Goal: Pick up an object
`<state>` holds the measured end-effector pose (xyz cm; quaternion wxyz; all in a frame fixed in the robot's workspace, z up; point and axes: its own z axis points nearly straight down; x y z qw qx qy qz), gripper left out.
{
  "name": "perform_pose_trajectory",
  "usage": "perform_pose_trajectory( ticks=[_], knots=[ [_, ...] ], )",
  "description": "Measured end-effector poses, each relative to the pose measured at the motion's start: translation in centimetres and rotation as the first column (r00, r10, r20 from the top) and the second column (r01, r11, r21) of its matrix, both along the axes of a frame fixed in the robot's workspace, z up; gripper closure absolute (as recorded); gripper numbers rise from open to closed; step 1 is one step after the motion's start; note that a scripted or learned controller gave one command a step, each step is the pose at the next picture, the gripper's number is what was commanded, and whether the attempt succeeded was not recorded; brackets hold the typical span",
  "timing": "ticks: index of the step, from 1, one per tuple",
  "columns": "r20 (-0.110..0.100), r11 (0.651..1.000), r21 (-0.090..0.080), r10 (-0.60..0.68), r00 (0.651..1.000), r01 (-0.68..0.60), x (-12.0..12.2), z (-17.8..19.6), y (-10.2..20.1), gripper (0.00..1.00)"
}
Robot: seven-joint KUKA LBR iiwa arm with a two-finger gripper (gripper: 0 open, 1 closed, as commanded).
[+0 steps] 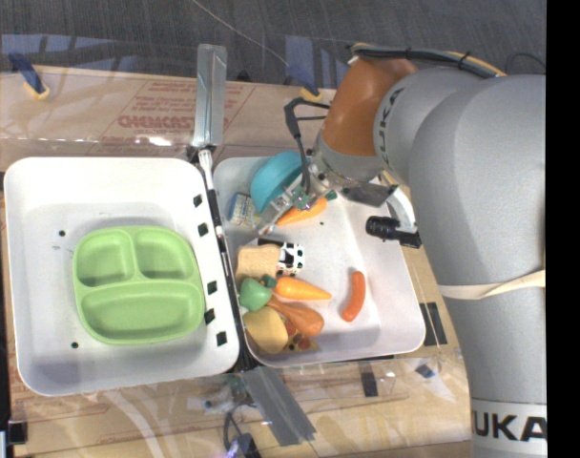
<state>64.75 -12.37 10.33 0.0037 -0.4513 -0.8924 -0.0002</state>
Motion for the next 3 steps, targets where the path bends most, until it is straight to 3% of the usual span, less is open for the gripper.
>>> perform_pose_trajectory(
  ticks=[1, 2, 3],
  knots=[
    [0.012, 0.897, 0.002, -0.443, 0.897, 0.443, 1.3, -0.1, 1.8, 0.0],
    [0.016, 0.564, 0.009, -0.826, 0.564, 0.826, 1.5, -0.2, 1.4, 0.0],
    [0.015, 0.573, 0.006, -0.82, 0.572, 0.82, 1.5, 1.0, 1.6, 1.0]
  ],
)
